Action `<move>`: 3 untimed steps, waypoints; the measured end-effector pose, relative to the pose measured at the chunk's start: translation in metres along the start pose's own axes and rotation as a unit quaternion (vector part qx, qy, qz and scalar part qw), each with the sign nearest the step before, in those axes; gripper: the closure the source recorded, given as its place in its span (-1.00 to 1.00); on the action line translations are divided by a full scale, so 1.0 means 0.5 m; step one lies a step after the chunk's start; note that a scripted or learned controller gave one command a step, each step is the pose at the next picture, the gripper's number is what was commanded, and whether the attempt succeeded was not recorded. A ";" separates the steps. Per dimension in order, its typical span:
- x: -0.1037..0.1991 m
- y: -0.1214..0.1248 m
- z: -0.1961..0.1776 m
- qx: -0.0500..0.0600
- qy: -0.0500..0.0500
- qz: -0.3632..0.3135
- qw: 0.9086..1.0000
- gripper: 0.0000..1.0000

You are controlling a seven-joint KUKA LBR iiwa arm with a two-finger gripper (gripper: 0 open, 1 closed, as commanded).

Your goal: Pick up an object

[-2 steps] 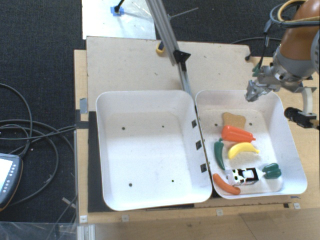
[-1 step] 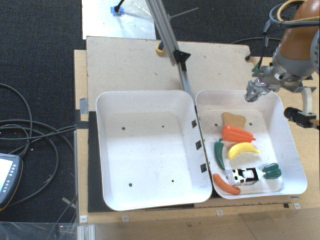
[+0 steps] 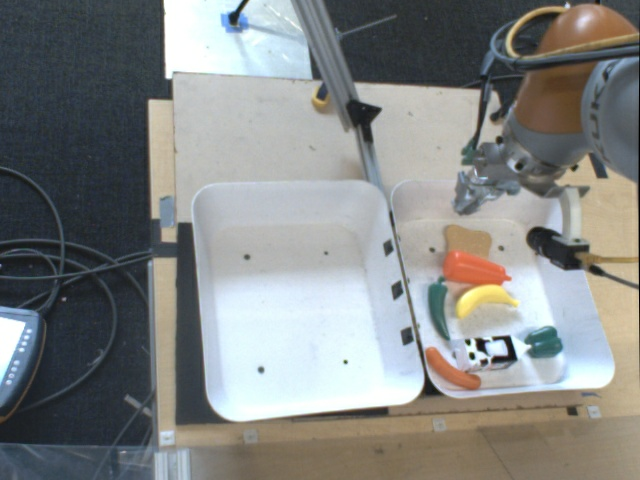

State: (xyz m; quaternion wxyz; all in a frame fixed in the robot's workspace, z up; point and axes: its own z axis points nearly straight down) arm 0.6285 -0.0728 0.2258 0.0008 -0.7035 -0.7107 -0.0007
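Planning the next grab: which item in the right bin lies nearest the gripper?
The tan bread slice, at the pile's far end just below the gripper; the orange pepper and the others lie farther.

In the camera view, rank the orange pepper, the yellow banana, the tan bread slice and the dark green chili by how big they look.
1. orange pepper
2. yellow banana, close behind
3. tan bread slice and dark green chili: too alike to rank
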 end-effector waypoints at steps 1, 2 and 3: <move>0.106 -0.020 0.016 0.000 0.000 0.000 1.000 1.00; 0.217 -0.064 0.025 0.001 0.000 0.000 1.000 1.00; 0.310 -0.110 0.001 0.000 0.000 0.000 1.000 1.00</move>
